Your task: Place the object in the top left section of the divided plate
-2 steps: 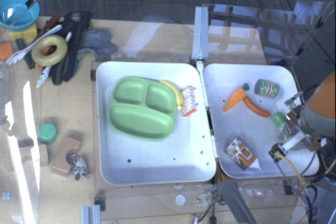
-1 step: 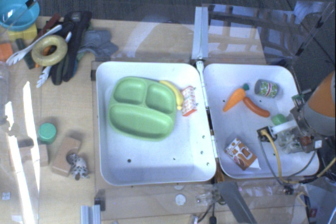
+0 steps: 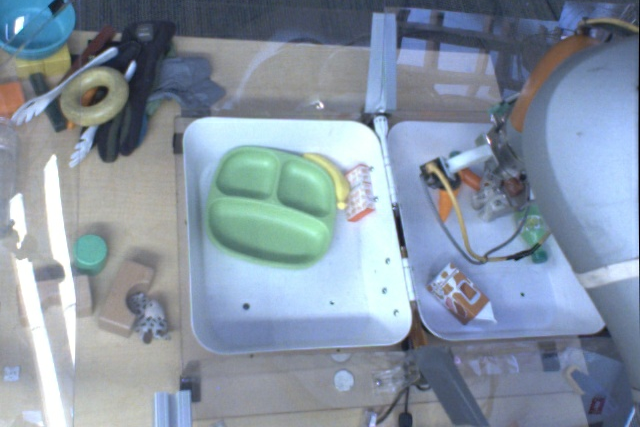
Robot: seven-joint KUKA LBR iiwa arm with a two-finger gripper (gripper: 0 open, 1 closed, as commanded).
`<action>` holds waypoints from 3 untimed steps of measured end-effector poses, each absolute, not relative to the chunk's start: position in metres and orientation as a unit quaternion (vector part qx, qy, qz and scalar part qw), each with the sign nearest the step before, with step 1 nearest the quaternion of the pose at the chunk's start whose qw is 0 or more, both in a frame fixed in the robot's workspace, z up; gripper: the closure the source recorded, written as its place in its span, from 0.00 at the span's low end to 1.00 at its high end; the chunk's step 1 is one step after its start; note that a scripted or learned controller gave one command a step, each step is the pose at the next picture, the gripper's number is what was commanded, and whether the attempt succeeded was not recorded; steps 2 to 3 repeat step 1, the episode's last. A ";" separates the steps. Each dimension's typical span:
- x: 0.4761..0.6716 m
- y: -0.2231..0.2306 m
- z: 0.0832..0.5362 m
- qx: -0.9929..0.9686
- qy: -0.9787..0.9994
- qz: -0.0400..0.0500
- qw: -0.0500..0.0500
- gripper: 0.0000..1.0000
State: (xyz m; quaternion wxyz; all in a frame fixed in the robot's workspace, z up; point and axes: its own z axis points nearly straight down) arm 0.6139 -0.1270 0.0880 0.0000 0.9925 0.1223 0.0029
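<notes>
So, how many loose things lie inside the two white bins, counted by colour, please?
Green: 1, divided plate
Yellow: 1, banana
Red-and-white: 1, small packet
Brown-and-white: 1, packet
Orange: 1, carrot-like piece
Total: 5

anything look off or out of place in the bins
Nothing is spilled or broken. The banana is wedged on edge between the green plate and a small snack packet instead of lying flat. Another packet lies askew in the right bin.
</notes>
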 end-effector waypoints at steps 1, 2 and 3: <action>0.489 -0.153 0.089 0.987 0.160 0.004 0.002 1.00; 0.489 -0.153 0.089 0.987 0.160 0.004 0.002 1.00; 0.489 -0.153 0.089 0.987 0.160 0.004 0.002 1.00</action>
